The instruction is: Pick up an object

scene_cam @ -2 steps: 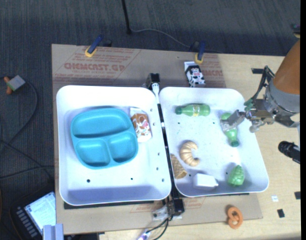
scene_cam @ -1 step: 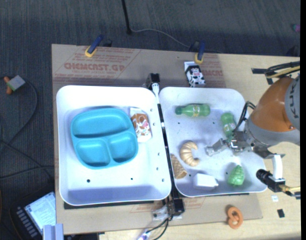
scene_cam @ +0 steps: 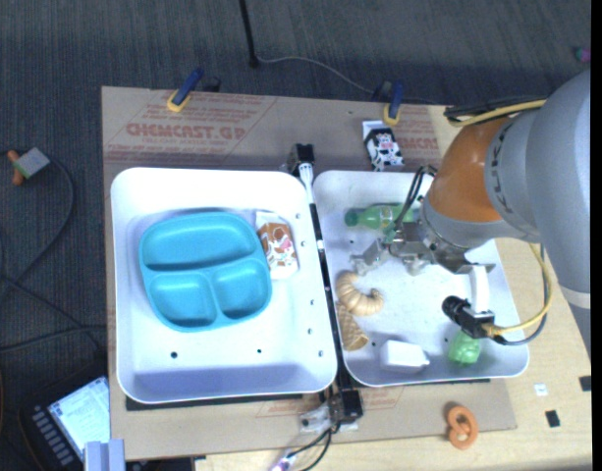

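Fingers of the metal gripper [scene_cam: 391, 250] hang low in the right shallow white plastic bin [scene_cam: 510, 361]; whether they are spread or closed cannot be told. Just below lies a ridged tan croissant-shaped toy [scene_cam: 360, 300]. A glossy blue three-compartment plastic tray [scene_cam: 204, 268] sits in the left white bin [scene_cam: 183, 381].

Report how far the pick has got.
Done: the arm has reached into the right bin, and the gripper is down among the items near a green object. In hand: nothing that the view shows between its fingers. Left: the grasp and lift. The tan curled object, white block and green piece lie on the bin floor.
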Motion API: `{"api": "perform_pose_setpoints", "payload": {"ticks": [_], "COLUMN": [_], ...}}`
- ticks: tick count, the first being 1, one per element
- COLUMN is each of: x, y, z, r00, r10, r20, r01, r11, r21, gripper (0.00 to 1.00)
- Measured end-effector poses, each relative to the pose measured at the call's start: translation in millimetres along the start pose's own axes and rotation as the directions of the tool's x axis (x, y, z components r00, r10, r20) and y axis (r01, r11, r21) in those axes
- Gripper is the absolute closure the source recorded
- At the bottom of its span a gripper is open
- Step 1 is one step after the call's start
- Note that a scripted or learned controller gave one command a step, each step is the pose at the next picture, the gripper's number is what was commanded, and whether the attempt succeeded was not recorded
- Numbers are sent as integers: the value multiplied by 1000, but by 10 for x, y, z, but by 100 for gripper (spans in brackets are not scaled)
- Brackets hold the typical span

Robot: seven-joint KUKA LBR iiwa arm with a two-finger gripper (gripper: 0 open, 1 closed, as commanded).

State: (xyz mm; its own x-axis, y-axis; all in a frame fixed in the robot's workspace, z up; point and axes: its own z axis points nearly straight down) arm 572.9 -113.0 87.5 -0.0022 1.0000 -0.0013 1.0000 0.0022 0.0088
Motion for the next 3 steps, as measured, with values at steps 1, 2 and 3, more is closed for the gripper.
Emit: {"api": "perform_pose_setpoints", "payload": {"ticks": [1, 2, 3], "x": [157, 146, 525], "y": [609, 615, -322], "z": [-7, -117, -1005], "r00": [1000, 1000, 1000], "r10": [1, 0, 1], "r20": [0, 3, -1], "r01": [-1, 0, -1], "r11": [1000, 1000, 1000], "r21": [5, 4, 9], "gripper": [0, 100, 100]}}
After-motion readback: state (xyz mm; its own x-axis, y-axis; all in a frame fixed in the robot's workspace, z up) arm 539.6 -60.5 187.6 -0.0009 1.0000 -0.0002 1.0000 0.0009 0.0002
